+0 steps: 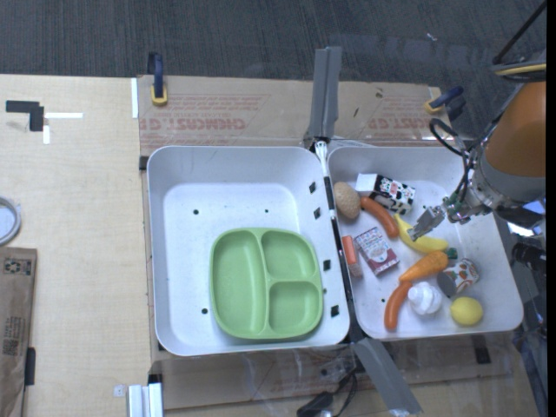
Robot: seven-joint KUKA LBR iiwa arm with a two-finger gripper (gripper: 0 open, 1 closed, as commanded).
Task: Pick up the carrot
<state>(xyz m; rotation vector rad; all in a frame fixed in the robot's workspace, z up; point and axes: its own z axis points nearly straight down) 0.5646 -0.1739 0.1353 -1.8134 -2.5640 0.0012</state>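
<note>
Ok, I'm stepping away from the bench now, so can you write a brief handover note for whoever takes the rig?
Gripper: hovering over the right bin, nothing visibly held; finger state unclear.
Carrot: lying in the right bin, just below the gripper, beside the banana and the white garlic.
Left bin: holds the green divided plate.
Done: nothing, the carrot is not yet grasped.
Left: descend, grip the carrot, lift it.

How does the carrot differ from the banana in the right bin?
The carrot is orange with a green tip; the banana is plain yellow. The carrot slants up to the right, the banana down to the right. The gripper hangs over the banana, not the carrot. Both lie flat.
</note>
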